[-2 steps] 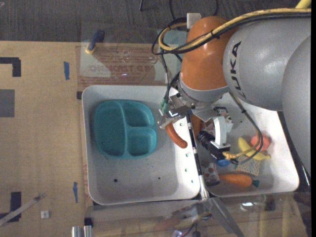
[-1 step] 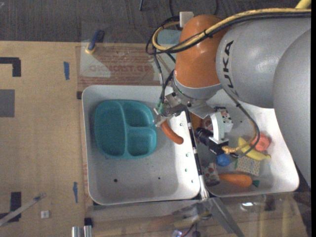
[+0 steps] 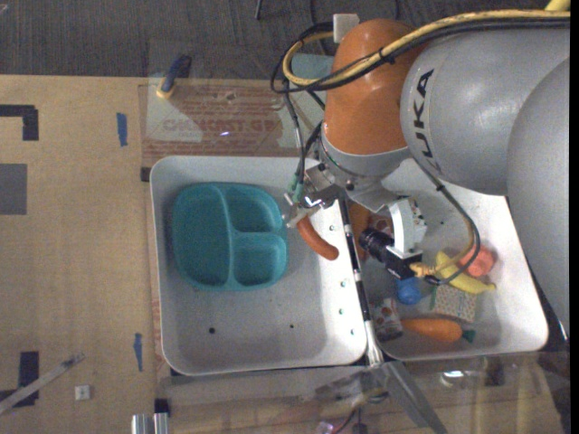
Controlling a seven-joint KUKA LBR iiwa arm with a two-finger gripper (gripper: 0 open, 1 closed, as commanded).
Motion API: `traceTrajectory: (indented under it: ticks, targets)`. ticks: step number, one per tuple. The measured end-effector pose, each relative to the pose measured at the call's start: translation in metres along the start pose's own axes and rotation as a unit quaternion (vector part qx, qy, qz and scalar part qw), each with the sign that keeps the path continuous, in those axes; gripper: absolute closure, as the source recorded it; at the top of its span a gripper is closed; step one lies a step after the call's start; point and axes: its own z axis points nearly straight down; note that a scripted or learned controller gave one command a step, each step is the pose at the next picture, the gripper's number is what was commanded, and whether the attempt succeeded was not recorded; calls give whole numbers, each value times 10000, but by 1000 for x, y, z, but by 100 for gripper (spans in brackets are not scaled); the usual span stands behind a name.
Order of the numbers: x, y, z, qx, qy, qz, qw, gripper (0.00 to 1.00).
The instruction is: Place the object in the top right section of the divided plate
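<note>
**Sausage held just short of the plate**

To the far left of the end effector, you had bare tan counter (image 3: 72, 269) marked with blue and black tape. Nearer, in the left bin (image 3: 244, 342), the teal divided plate (image 3: 231, 235) lay flat with its three sections unfilled; the section nearest the end effector was the small one at the plate's upper right corner.

The end effector (image 3: 306, 213) hung just beside the plate's right edge, closed on the upper end of a reddish-orange sausage (image 3: 317, 239), which slanted down and away to the right over white bin floor, not over the plate.

You should have watched two risks here. The grip sat on one tip only, so the sausage could swing or slip free during travel. And since it trailed to the right of the end effector, a release made too early would likely have dropped it on the bin floor or across the plate rim, from where it could roll into the lower section.

Further right, the second bin (image 3: 520, 242) held a banana (image 3: 461, 278), a carrot (image 3: 436, 329), a blue ball (image 3: 409, 290) and other small items under the arm. Beyond the counter, dark carpet and loose cables showed along the top.
</note>
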Motion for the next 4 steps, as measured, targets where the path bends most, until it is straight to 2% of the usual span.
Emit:
traceTrajectory:
  ticks: [1, 2, 3, 4]
  targets:
    - [2, 4, 3, 9, 1, -649, 9979, 100]
    - [42, 23, -38, 14, 6, -801, 9968, 100]
    - [42, 23, -38, 15, 6, -802, 9968, 0]
    - [42, 25, -48, -5, -2, -805, 9968, 100]
